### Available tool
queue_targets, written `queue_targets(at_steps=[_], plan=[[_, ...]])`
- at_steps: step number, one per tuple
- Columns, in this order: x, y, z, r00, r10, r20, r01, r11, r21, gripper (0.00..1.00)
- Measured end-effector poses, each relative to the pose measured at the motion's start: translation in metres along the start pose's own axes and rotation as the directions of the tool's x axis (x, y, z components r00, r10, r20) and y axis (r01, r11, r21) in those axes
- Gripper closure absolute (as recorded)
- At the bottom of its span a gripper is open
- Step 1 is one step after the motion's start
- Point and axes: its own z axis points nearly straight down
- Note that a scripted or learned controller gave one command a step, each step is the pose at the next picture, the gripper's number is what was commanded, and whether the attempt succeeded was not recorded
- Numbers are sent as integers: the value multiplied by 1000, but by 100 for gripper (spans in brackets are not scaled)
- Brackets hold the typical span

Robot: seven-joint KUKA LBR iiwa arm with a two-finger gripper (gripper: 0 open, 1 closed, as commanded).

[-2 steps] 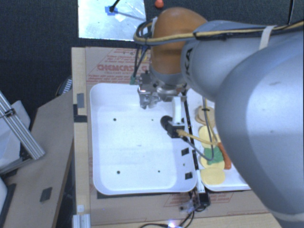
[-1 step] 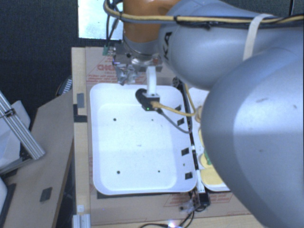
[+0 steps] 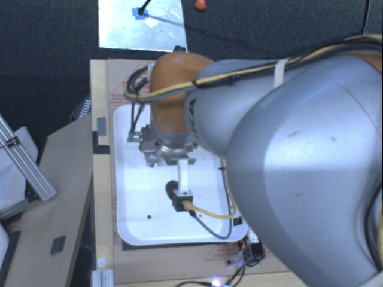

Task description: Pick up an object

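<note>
Hanging low over the shallow white plastic bin [image 3: 136, 187], the grey metal end effector [image 3: 169, 156] sits near the bin's far half, carried by the bulky grey robot arm [image 3: 299, 160] with its orange wrist band [image 3: 173, 88] directly above. The arm's body covers the right part of the pale wooden desk [image 3: 102, 220] and whatever lies beneath it.

Findings on the end effector: from this slant, I cannot tell whether it is open or closed, and nothing can be made out in its hold.

Findings on the object: the one candidate on the bare bin floor is a small dark speck [image 3: 149, 216], toward the near left part of the bin and well apart from the end effector. It is too small to identify as a graspable item. Anything else in the bin would be hidden under the wrist or the arm.

Assessment: the pick is not confirmed. In my judgement the arm is at the reach-down stage, positioned at or close to the bin floor. What remains is closing on an object, lifting clear of the bin, and showing that object held. None of these can be credited yet.
</note>
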Motion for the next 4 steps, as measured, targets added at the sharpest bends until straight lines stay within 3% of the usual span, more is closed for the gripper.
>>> queue_targets(at_steps=[1, 2, 3, 4], plan=[[-60, -47, -7, 1000, 3, -1, -3, 1000, -5, 100], [-11, -18, -97, 1000, -7, -6, 7, 1000, -20, 100], [1, -20, -134, 1000, -5, -3, 4, 1000, -13, 100], [-70, 11, -233, 1000, 4, -3, -4, 1000, -22, 100]])
